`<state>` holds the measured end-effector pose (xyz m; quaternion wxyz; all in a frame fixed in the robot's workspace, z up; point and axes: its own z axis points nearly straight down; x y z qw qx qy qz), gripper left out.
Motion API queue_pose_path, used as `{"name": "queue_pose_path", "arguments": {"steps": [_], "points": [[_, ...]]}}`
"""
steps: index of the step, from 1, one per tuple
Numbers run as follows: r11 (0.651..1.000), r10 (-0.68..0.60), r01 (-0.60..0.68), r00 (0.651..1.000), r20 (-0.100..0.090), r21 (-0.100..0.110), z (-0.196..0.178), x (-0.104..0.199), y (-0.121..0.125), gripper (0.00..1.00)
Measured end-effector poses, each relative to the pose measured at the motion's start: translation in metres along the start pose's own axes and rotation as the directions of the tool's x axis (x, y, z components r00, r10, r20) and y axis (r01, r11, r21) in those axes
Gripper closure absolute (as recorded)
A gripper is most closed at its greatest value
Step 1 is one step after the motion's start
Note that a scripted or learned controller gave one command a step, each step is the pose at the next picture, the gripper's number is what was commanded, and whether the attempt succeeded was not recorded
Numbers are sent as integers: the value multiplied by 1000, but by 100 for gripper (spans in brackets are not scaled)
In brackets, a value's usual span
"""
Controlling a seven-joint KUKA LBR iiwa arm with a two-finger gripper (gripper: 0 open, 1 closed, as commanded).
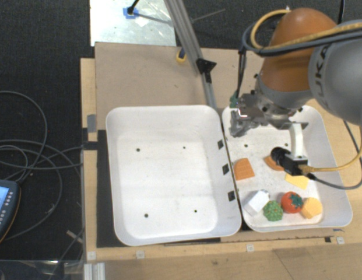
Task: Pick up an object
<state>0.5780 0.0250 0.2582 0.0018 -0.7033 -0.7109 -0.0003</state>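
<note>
Orange slab [244, 169] lies in the right bin [329, 156], apart from the tool [239, 127] poised nearby; whether the tool is clenched or released cannot be told.

I see black cables [29, 153] on the floor [41, 51], a handheld screen [3, 206] beside them, a grey pole [185, 28] over the surface [146, 74].

The right bin [259, 150] is white, with an orange slab [244, 169], white block [256, 201], green lump [273, 211], red fruit [292, 202] and yellow wedge [297, 181].
</note>
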Motion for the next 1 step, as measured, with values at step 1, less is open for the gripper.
{"name": "queue_pose_path", "arguments": {"steps": [1], "points": [[1000,0,0,1000,0,1,26,53,-15,100]]}}
